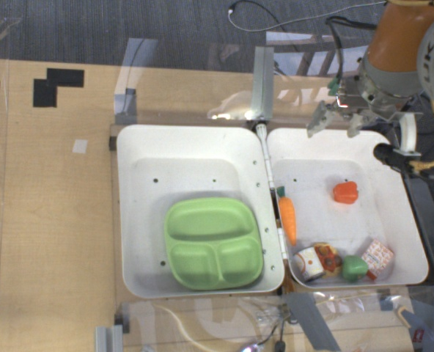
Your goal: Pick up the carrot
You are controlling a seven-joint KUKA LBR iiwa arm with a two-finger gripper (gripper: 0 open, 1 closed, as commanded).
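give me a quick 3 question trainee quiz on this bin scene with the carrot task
1. True or false: the carrot lies in the same bin as the green divided plate.
2. Where in the right bin does the carrot lie? A) against the left wall B) in the far right corner C) in the middle
3. Fill in: the gripper hovers over the right bin's ____ edge, apart from the carrot.

Key
1. False: the plate sits in the left bin, the carrot in the right one.
2. A
3. far
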